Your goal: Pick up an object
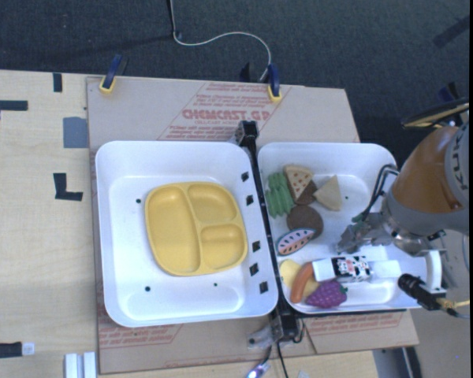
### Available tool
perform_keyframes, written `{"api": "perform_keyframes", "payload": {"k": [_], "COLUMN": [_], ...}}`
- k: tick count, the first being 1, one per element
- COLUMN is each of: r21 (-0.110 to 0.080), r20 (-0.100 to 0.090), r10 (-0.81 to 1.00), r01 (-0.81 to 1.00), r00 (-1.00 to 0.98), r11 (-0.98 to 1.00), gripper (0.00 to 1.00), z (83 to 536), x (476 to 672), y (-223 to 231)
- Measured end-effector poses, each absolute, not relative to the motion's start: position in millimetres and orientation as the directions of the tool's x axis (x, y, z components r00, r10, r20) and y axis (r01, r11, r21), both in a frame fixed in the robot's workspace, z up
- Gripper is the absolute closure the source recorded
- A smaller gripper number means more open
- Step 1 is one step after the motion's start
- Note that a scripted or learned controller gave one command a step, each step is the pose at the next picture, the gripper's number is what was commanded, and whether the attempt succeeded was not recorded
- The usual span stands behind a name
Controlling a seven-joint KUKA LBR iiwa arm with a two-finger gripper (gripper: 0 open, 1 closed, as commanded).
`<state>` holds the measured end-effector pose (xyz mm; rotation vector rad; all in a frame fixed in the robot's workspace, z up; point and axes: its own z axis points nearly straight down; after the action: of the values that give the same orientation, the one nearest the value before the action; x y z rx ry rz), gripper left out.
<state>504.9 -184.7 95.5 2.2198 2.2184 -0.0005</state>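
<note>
Just below the claw (355,239) lies the milk carton (352,268).

The arm (437,183) is cut off at the frame's right edge; its gripper (361,233) is too small to read, and it hides part of the right bin (355,152).

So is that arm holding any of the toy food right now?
It cannot be told: the gripper hovers in the right bin above the milk carton, nothing visibly between its fingers.
</note>
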Motion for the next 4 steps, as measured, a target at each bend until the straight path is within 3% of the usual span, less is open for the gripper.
{"api": "perform_keyframes", "payload": {"k": [1, 2, 3, 4], "r21": [0.007, -0.001, 0.005, -0.003], "r20": [0.0, 0.002, -0.001, -0.001], "r10": [1.0, 1.0, 1.0, 1.0], "r01": [1.0, 1.0, 1.0, 1.0], "r00": [-0.006, -0.009, -0.002, -0.002], "r11": [0.006, 0.009, 0.002, 0.002], "gripper": [1.0, 1.0, 1.0, 1.0], "z": [210.1, 226.0, 319.4, 324.1], "x": [506.3, 504.5, 483.3, 483.5], "y": [-137.9, -60.5, -69.4, -69.0]}}
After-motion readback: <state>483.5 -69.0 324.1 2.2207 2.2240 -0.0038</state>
